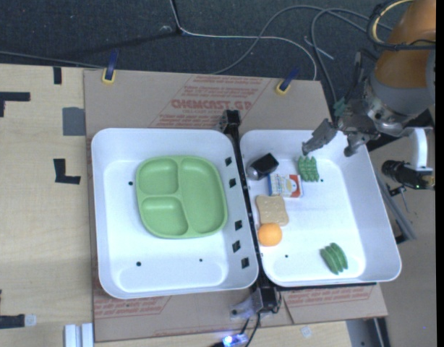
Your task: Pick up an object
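Observation:
My gripper (332, 142) hangs over the back of the right bin (366, 194), its two grey fingers spread apart with nothing between them. Just below the left finger lies a small green ridged item (308, 168). Further left sit a black object (263, 165), a white and red carton (285, 186), a tan bread slice (272, 210) and an orange (270, 234). A green pod (334, 258) lies near the bin's front right.
The left bin (113, 194) holds a green divided plate (181, 196). Both bins rest on a cardboard sheet (200, 100). Cables (294, 20) trail across the dark floor behind the bench.

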`<state>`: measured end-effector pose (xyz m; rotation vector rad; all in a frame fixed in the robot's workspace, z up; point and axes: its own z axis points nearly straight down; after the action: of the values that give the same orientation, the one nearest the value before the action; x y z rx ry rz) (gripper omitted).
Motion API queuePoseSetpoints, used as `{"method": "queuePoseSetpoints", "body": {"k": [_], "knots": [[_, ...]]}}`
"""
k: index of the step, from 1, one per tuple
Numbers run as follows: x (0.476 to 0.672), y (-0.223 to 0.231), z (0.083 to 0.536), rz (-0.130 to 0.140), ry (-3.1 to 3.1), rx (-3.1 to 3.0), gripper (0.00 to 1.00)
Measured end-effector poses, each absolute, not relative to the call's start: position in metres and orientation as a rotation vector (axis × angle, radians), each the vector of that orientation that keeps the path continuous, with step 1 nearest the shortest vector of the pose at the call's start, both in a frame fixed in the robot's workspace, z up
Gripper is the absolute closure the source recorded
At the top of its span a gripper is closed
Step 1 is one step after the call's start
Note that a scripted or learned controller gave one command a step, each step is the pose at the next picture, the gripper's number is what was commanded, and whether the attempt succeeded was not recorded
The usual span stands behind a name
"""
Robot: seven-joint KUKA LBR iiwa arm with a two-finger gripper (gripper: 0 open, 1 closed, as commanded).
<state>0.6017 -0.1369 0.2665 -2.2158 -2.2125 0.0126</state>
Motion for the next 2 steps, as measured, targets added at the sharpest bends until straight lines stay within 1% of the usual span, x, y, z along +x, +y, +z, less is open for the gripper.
{"method": "queuePoseSetpoints", "body": {"k": [1, 2], "knots": [[0.604, -0.137, 0.273, 0.002, -2.223, -2.219, 0.00], [0.603, -0.135, 0.230, 0.007, -2.220, -2.218, 0.00]]}}
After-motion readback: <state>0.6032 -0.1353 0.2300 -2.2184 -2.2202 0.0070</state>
